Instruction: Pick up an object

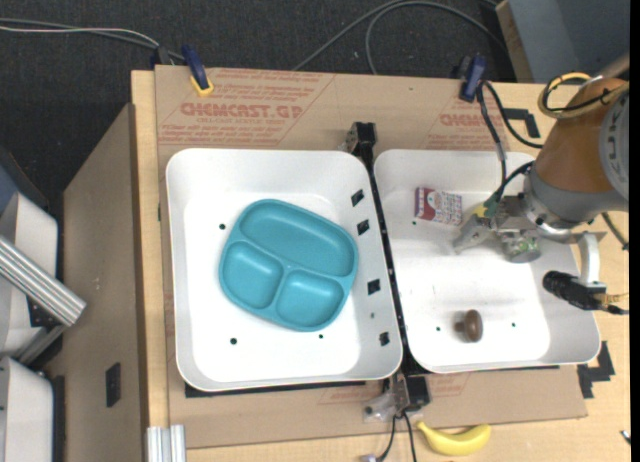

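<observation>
the right bin [430, 340] holds a small carton [438, 206] at its far side, just beside the gripper [478, 232]; it looks light, crushable, best pinched across flat sides. fingers seem spread, gripping nothing. nearer: small brown lump [469, 325].

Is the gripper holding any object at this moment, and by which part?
Nothing shows between its fingers. The gripper is open above the right bin, beside the small carton.

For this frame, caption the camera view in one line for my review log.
Gripper hovers beside a small carton in the right bin; blue divided plate fills the left bin.
</observation>
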